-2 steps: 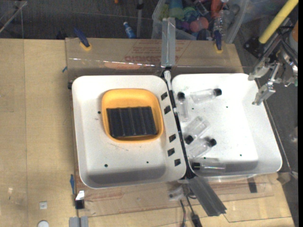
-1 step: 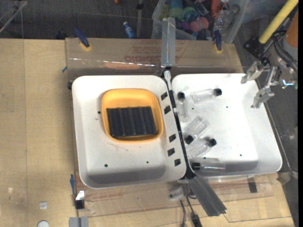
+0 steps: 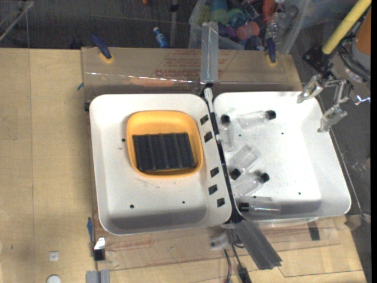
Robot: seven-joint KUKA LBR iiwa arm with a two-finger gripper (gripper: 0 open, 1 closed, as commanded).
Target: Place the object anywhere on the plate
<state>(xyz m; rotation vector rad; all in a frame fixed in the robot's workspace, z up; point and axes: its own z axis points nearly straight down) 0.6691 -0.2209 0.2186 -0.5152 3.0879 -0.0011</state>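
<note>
An orange, square-ish plate [image 3: 162, 121] sits in the left bin [image 3: 106, 158]. A black ridged rectangular object [image 3: 164, 152] lies flat on the plate, covering most of its middle. My gripper [image 3: 318, 107] hangs over the far right corner of the right bin [image 3: 306, 158], well away from the plate. Its two metal fingers [image 3: 308, 91] stand apart with nothing between them.
Several clear plastic bottles with black caps lie in the right bin: one [image 3: 254, 118] near the back, one [image 3: 242, 160] in the middle, one [image 3: 251, 183] toward the front. A black divider [image 3: 215, 158] runs between the bins. A box of colourful items [image 3: 247, 7] stands behind the bench.
</note>
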